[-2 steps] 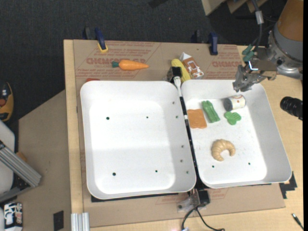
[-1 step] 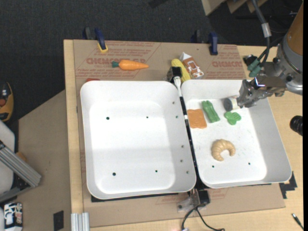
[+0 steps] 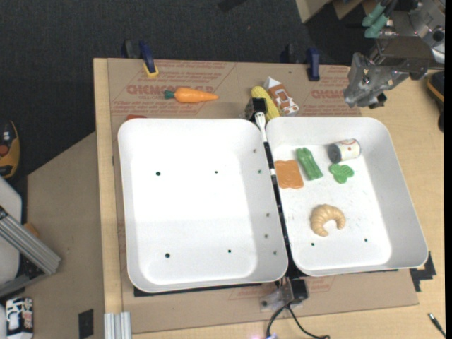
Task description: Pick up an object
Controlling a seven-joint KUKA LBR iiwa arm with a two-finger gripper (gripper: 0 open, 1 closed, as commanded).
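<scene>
Smooth white plastic against matt board and dark carpet

Both bins, left point(image 3: 191, 203) and right point(image 3: 381, 210), look like smooth, faintly glossy plastic; the bench top point(image 3: 233, 83) is matt brown board; the floor point(image 3: 63, 27) is rough dark carpet; the gripper point(image 3: 364, 90) is dull grey metal.

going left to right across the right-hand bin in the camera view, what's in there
orange flat piece → long green vegetable → croissant → small green piece, with the white and red can-like item just above it at about the same position.
</scene>
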